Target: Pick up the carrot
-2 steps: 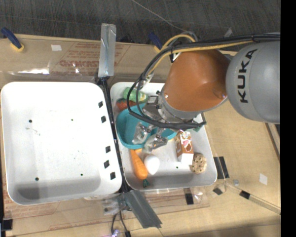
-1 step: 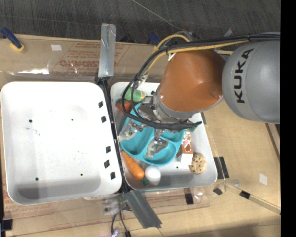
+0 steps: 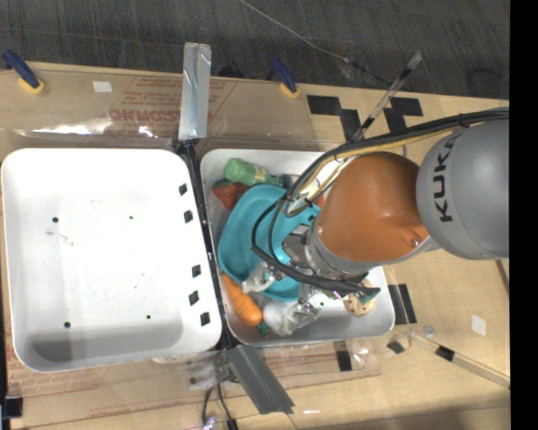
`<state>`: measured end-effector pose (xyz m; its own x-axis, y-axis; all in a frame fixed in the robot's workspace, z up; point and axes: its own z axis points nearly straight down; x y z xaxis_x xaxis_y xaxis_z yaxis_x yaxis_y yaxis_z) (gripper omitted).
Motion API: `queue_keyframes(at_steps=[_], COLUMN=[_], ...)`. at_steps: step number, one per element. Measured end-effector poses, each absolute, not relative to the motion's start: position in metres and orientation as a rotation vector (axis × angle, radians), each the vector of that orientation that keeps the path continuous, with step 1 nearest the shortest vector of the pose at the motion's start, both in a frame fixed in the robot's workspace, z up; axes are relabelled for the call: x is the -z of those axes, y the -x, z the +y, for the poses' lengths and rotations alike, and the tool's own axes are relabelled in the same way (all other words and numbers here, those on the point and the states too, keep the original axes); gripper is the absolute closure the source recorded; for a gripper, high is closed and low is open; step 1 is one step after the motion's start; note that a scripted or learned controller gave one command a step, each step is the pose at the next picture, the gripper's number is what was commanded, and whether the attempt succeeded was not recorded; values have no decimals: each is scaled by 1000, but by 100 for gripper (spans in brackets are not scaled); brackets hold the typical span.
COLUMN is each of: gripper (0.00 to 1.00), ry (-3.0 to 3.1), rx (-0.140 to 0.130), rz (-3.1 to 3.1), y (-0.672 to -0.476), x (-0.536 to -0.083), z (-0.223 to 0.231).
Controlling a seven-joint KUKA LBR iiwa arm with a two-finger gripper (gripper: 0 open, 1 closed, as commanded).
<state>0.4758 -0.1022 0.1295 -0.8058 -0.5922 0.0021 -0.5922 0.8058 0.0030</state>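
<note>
1. Carrot [image 3: 243,303] is lying in the right bin [image 3: 377,322], at the teal dish's [image 3: 242,236] lower-left edge, tilted diagonally, close to the bin wall nearest the left bin [image 3: 90,240].
2. Arm [image 3: 377,218] is hanging over the right bin, covering the teal dish's right side; claw [image 3: 296,307] is sitting low, just right of the carrot, below the dish.
3. Claw state: cannot tell; the wrist is blocking the view of it. Nothing is showing as held.
4. Judgement: the claw is needing to shift left from the dish's lower edge, align across the carrot's short axis, and descend without catching the bin wall.
5. Carrot is looking orange, tapered, smooth. The dish is looking like glossy hard plastic, curved. A green item [image 3: 244,170] and a red item [image 3: 229,192] are resting above the dish.
</note>
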Motion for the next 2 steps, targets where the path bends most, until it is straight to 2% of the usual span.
queue_keyframes(at_steps=[1,2], gripper=[0,0], ry=[-996,-782], rx=[-2,2], rz=[-2985,-3041], y=[-501,-486], x=[-194,-191], z=[-42,38])
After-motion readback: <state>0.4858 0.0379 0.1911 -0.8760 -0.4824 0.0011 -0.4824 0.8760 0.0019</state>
